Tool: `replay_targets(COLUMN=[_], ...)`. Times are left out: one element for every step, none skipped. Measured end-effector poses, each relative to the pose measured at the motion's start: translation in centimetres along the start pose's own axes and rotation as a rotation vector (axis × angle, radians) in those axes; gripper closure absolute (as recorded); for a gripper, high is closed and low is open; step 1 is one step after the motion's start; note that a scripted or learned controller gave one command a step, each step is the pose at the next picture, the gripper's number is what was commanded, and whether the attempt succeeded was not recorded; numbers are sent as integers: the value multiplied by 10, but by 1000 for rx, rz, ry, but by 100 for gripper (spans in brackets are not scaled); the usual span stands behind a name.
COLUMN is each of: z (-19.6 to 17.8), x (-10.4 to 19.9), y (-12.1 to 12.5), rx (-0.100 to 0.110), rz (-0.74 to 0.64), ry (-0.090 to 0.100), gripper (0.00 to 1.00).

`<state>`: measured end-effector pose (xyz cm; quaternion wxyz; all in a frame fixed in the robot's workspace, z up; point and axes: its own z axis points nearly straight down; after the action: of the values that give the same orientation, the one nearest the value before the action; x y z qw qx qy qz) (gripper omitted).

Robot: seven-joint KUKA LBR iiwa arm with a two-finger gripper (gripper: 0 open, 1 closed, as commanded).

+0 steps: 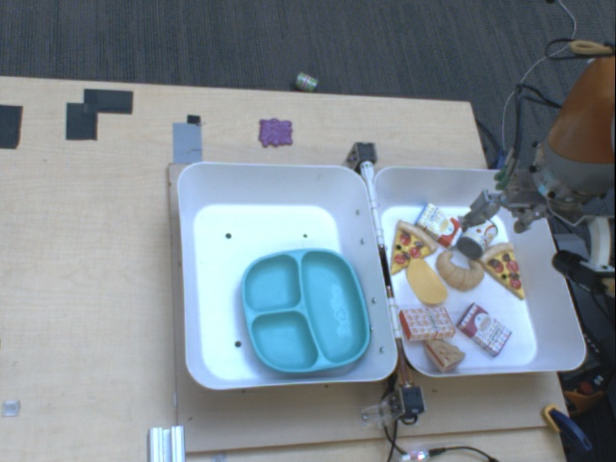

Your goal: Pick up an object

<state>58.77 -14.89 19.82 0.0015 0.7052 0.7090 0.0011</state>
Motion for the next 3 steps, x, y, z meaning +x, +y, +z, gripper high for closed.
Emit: replay_targets(z=[111, 110, 99], x=[-1, 25, 25], y=[-66, -98, -96], rx=[-2, -9, -14], rz=[4, 4, 4], ry=[-1, -3, -4], gripper=[0, 0, 100])
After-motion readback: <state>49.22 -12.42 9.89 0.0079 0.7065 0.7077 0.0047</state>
